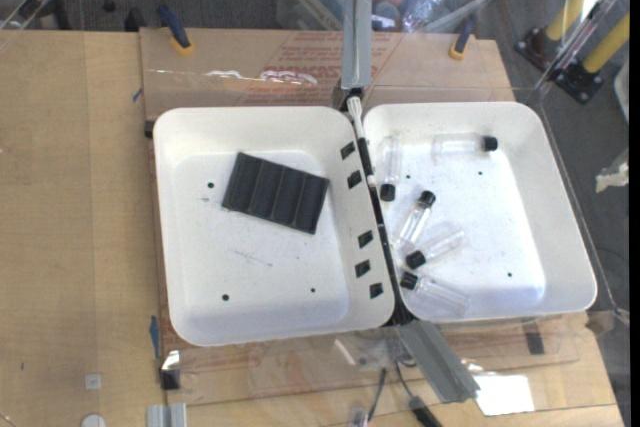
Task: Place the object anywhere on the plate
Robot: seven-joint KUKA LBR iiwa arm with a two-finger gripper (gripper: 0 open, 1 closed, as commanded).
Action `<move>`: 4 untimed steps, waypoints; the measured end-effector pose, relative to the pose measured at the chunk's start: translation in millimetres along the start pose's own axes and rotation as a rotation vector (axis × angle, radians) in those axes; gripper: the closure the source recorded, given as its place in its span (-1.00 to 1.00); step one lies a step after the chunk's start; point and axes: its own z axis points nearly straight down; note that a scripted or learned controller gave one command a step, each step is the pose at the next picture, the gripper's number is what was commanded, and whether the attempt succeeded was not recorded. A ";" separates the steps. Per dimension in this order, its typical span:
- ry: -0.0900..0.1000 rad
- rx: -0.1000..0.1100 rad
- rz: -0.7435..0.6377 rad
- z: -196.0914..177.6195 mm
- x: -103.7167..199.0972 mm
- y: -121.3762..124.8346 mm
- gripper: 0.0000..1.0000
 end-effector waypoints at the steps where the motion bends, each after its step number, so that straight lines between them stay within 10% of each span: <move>1: -0.001 0.000 -0.001 -9.4 -0.4 0.6 1.00; 2: -0.002 0.000 -0.001 -9.3 -0.1 0.5 -1.00; 3: -0.003 -0.001 -0.003 -18.7 -0.5 1.1 1.00; 4: -0.004 0.000 -0.003 -18.6 -0.2 1.0 -1.00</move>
